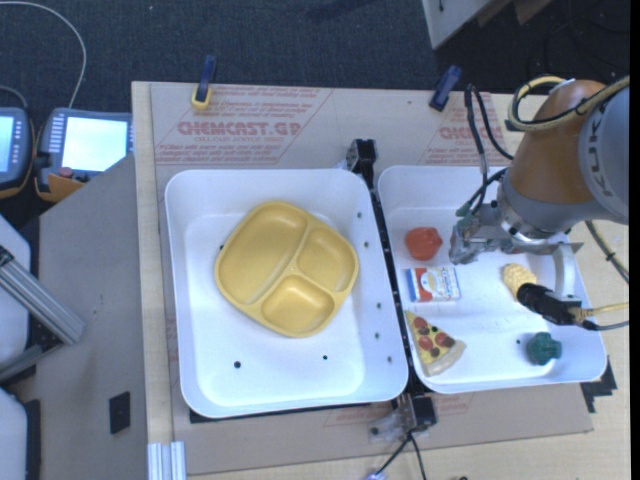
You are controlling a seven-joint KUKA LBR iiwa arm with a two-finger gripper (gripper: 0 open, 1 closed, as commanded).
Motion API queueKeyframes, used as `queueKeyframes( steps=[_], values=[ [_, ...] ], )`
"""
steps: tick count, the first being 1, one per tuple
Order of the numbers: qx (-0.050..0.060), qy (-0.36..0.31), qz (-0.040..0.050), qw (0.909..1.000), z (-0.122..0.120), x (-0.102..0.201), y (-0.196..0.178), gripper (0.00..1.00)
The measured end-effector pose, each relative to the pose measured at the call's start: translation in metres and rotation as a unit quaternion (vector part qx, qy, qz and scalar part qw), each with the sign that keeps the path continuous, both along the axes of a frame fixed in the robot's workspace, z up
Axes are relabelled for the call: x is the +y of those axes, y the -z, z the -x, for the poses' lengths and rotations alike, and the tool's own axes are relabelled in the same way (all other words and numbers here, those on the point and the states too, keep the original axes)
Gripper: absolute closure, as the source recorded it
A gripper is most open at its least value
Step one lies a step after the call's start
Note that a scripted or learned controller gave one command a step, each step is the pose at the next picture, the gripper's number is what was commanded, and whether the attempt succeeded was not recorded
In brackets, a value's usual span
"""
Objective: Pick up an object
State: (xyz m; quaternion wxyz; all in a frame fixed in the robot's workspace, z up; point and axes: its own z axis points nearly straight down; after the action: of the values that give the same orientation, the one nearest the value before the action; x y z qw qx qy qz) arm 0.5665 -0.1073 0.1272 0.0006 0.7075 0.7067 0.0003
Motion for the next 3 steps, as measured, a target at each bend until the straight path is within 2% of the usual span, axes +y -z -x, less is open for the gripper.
queueKeyframes(
  steps=[1,2,3],
  values=[
    [-0.003,-0.001,0.0008,1.0000,-0.002,-0.004,-0.063,1.00],
    [-0.003,-0.001,0.0008,1.0000,-0.002,-0.008,-0.107,1.00],
    [-0.004,-0.002,0.0007,1.0000,-0.004,0.002,-0.165,1.00]
  ],
)
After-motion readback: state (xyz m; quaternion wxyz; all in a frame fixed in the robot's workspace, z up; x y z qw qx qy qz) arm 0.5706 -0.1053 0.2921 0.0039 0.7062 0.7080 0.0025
